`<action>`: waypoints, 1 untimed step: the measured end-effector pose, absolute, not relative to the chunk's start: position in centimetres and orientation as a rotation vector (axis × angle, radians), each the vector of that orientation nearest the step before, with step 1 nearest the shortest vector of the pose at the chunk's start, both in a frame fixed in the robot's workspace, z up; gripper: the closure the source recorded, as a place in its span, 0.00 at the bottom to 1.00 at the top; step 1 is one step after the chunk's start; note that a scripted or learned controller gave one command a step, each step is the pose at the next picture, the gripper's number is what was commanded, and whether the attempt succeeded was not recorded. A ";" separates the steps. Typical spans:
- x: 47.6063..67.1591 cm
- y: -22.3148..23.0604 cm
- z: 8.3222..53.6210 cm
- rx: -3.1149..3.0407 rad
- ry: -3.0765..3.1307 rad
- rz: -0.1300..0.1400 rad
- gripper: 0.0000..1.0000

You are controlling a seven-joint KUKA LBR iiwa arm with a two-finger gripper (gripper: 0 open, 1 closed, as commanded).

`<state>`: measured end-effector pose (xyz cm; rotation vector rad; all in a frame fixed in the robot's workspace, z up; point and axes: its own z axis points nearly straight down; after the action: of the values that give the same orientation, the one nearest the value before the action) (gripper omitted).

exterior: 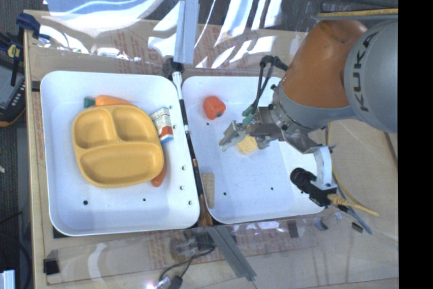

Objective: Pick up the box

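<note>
Over the right-hand bin (230, 210), a small pale-yellow box (247, 145) lies on the white floor, near the bin's middle and well apart from its walls. The gripper (233, 135) hangs just beside it, the box sitting at the lower right of the finger tips and touching or nearly touching them; whether any part of it sits between the jaws cannot be told, nor how wide they stand. The box's long axis appears to run on a slant from lower left to upper right, though it is too small to be sure. Up and to the left, a red-orange lump (214, 107) rests apart from both. The arm (338, 71) reaches in from the right. In the left bin (61, 199), a yellow divided tray (118, 145) lies beside a small labelled tube (162, 124).
</note>
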<state>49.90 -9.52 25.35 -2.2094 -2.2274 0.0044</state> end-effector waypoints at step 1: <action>52.3 -14.9 9.1 -2.022 -2.400 0.003 0.00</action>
<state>52.27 -14.93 9.07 -2.0219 -2.3997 0.0029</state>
